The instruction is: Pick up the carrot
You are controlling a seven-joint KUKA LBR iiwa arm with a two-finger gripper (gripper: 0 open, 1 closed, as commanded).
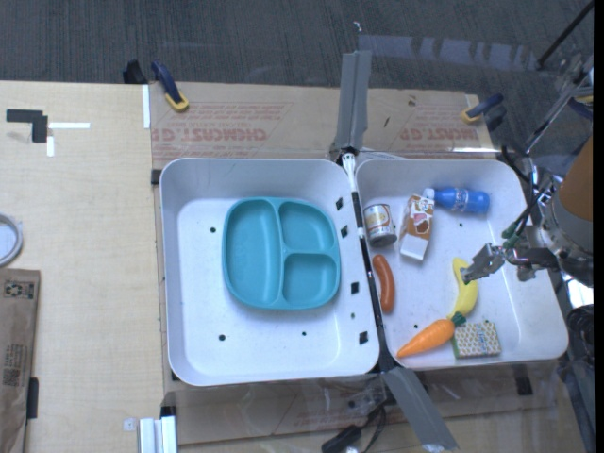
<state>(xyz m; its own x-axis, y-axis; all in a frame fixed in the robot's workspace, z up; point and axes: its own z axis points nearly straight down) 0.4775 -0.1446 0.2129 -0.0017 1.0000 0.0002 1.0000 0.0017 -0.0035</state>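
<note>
- Toward the front of the right bin (pixel 528 352), the carrot (pixel 427 337) lay on the floor, leaf end touching a small patterned sponge (pixel 477 340).
- Above the yellow banana (pixel 464 291), my gripper (pixel 483 263) hung with fingers parted, nothing between them.
- Along the divider lay a sausage (pixel 384 282); behind it stood a can (pixel 378 224), a carton (pixel 417 226) and a blue bottle (pixel 460 199).
- Within the left bin (pixel 184 281), a teal divided plate (pixel 281 253) rested.
</note>
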